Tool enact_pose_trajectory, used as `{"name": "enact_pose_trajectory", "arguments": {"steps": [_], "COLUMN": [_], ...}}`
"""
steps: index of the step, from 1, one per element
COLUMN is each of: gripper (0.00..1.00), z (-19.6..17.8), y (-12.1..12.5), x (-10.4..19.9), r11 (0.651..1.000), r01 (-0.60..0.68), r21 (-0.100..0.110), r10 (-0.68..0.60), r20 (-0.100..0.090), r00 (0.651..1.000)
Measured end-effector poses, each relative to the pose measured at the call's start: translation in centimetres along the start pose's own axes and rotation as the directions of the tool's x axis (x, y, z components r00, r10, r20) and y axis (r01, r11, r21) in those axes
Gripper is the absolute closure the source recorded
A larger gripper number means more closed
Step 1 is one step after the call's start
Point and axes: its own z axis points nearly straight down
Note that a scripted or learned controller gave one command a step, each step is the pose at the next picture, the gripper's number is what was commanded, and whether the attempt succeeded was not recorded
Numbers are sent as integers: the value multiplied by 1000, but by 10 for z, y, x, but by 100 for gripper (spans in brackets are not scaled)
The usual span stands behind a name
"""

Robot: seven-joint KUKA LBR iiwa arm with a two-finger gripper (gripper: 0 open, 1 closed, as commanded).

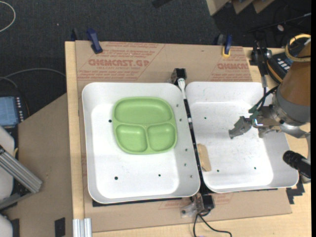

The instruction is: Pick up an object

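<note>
Jaws hang over the right bin (232,179), their opening impossible to tell, near a wooden piece (204,158).

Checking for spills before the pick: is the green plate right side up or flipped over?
Right side up: the green plate shows its three hollow compartments facing upward.

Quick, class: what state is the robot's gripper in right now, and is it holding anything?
Gripper: over the right bin; open or closed cannot be told, and no object shows between its fingers.
</note>
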Motion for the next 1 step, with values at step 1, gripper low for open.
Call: {"name": "enact_pose_trajectory", "arguments": {"steps": [1], "gripper": [100], "z": [-11], "y": [1], "x": [0], "r11": [1000], "r01": [0], "r21": [-3], "r10": [0], "r20": [1], "r00": [1000]}}
